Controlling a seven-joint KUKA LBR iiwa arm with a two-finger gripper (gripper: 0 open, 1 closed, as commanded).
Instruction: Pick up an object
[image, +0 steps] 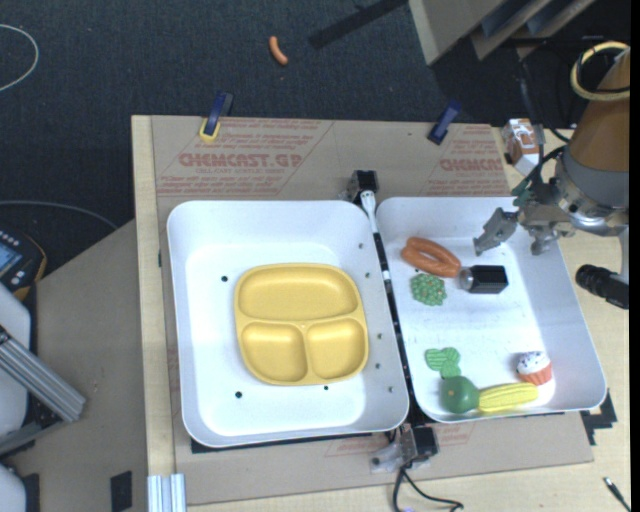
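Observation:
The right bin (560, 300) holds several toy foods. An orange carrot (432, 256) lies at its upper left, with a small black block (486, 279) just right of it and a green bumpy piece (428, 290) below. Along the front lie a green leafy piece (441, 358), a round green fruit (460, 395), a yellow corn cob (508, 398) and a small cupcake (534, 368). My gripper (517, 236) hovers over the bin's upper right part, above and to the right of the black block. Its fingers are spread open with nothing between them.
The left bin (200, 300) holds a yellow divided plate (300, 322). Black clips (364, 186) sit where the two bins meet at the back. Blue clamps (214, 117) hold the cardboard base at its far edge. A black part (603, 283) juts in past the right bin's rim.

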